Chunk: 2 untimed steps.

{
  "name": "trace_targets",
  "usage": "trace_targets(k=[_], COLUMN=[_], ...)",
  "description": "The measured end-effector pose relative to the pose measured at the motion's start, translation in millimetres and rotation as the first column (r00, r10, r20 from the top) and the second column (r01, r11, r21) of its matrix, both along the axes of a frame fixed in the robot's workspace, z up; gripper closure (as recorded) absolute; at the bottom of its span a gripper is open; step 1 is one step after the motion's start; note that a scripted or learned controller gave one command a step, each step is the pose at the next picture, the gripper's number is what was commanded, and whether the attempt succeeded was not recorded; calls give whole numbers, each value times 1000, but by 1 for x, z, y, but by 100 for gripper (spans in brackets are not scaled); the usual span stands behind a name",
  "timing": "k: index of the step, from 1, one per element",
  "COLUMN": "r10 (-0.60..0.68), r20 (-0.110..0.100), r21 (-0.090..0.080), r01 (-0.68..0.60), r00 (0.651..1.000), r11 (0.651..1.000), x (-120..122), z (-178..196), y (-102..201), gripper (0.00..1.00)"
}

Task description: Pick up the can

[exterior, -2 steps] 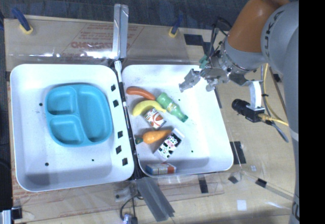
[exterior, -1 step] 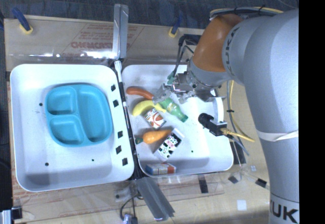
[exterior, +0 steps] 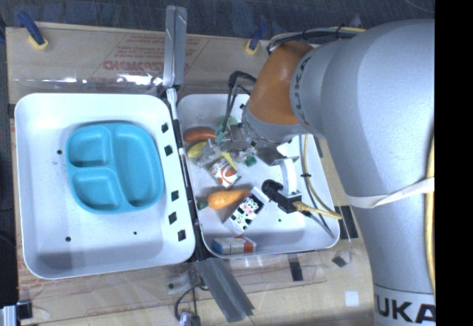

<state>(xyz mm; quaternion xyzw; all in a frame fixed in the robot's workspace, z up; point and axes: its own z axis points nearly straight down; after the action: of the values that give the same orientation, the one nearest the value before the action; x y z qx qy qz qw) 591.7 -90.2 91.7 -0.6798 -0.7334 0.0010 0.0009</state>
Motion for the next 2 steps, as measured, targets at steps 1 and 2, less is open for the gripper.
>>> trace_targets(k=[1,2], r10=[-182,-183], r20=[-2,-2], r21=[1,1], r01=[182,183], r00=[983,983], r11=[983,983], x=[-61,-61], z=[0,0], y=[-10,-10], gripper=[0,0])
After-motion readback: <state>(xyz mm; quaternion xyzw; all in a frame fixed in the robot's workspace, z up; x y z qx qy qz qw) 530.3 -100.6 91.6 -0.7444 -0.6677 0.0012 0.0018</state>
